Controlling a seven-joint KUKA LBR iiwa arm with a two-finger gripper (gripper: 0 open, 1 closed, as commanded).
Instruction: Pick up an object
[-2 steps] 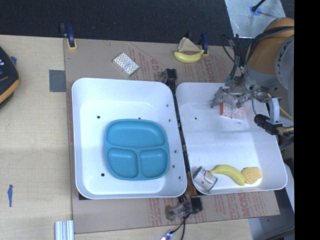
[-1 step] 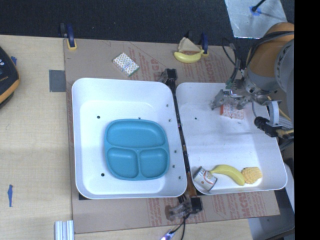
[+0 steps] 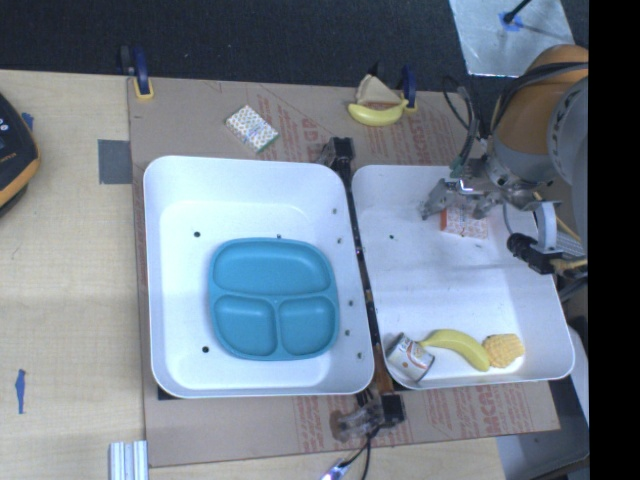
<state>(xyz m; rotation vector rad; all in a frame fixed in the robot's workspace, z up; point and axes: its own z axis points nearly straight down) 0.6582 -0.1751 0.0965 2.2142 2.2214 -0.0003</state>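
Note:
The right bin [image 3: 520, 298] holds a small white and red packet [image 3: 466, 226] at its far side. Along its near edge lie a yellow banana [image 3: 456, 347], a yellow corn-like piece [image 3: 503, 349] and a small tipped can [image 3: 409, 358]. My gripper [image 3: 457, 200] hangs over the far part of this bin, just above the packet and close to it. Whether it touches the packet is unclear. The left bin [image 3: 170, 268] holds a blue divided plate [image 3: 272, 297].
Behind the bins on the cardboard lie a second banana with a wedge-shaped piece [image 3: 378, 108] and a patterned packet [image 3: 251, 127]. Blue clamps [image 3: 141, 73] hold the board's far edge. A yellow and black device [image 3: 14, 153] sits at the far left.

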